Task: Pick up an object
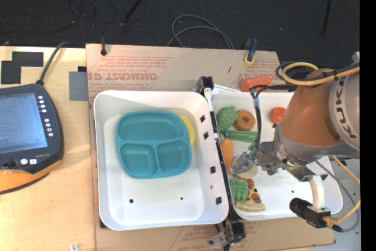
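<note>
My claw (244,163) hangs low in the right bin (329,208), just beside the carrot (226,149); I cannot tell whether it is open or closed. To do this well, I should centre over the carrot, sink straight, then squeeze.

robotics lab | grey-orange arm (317,120) | teach pendant (26,129) | cardboard-covered bench (158,67) | floor cables (200,29)

Single fixed camera, mounted above the counter (41,64), looking down at a slant. Both shallow white plastic bins (111,126) framed side by side at moderate range. Grey arm with orange band (314,120) entering from the frame's right. Dark floor along top.
</note>
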Tool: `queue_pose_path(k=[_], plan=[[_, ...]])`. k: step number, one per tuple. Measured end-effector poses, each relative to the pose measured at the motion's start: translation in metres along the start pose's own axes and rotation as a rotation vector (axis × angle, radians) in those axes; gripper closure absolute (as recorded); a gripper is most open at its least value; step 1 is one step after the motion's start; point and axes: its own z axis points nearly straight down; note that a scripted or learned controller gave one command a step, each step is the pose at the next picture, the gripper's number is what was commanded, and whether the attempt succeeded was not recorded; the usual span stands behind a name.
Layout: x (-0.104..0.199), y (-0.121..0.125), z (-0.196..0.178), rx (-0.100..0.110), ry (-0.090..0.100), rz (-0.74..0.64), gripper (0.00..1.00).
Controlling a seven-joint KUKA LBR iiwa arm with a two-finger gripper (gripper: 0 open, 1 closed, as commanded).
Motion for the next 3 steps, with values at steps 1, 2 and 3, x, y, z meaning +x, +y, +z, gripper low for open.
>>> queue_pose_path(k=[1,2,3], plan=[[0.0,0.0,0.0,0.0,0.0,0.0,0.0],[-0.036,0.0,0.103,-0.003,-0.005,0.005,0.0],[-0.034,0.002,0.088,-0.005,-0.002,0.003,1.0]])
